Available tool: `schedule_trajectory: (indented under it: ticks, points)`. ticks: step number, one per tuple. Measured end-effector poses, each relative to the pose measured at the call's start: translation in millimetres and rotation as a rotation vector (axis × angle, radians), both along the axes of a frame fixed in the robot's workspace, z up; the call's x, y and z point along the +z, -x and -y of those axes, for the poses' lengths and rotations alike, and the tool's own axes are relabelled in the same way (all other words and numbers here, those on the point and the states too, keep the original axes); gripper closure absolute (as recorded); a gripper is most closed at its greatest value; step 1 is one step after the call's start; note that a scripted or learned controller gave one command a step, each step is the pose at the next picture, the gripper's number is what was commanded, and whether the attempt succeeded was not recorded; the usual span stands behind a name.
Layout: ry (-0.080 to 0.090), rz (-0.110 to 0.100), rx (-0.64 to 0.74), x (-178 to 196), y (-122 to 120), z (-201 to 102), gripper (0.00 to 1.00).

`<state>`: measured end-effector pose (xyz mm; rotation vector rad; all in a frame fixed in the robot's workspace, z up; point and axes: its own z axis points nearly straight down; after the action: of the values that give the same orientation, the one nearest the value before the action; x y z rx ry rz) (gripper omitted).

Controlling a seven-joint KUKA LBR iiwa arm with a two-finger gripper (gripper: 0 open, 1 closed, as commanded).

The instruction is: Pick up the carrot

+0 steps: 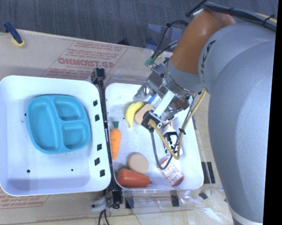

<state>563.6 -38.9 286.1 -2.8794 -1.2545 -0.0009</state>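
Note:
The carrot [115, 137], orange with a small green top, lies in the right bin [191, 159] along its left wall, top end pointing to the far side. My gripper [147, 99] hangs over the far middle of that bin, right beside the yellow banana [131, 112]. It is up and to the right of the carrot, apart from it. The wrist and its fittings cover the gripper's tips.
A round beige piece [138, 163] and a red vegetable [132, 179] lie near the right bin's front edge, just below the carrot. A red-and-white packet [171, 172] lies at front right. The left bin [4, 167] holds a blue divided plate [58, 123].

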Motion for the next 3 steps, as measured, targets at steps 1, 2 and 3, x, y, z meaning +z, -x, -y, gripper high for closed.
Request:
schedule_trajectory:
  ticks: [1,2,3]
  points:
    - [-0.001,-0.012,0.173,-95,1,-24,0.0]
    - [-0.001,-0.007,0.308,-96,44,-9,0.0]
    - [-0.001,-0.004,0.24,-95,-29,-7,0.0]
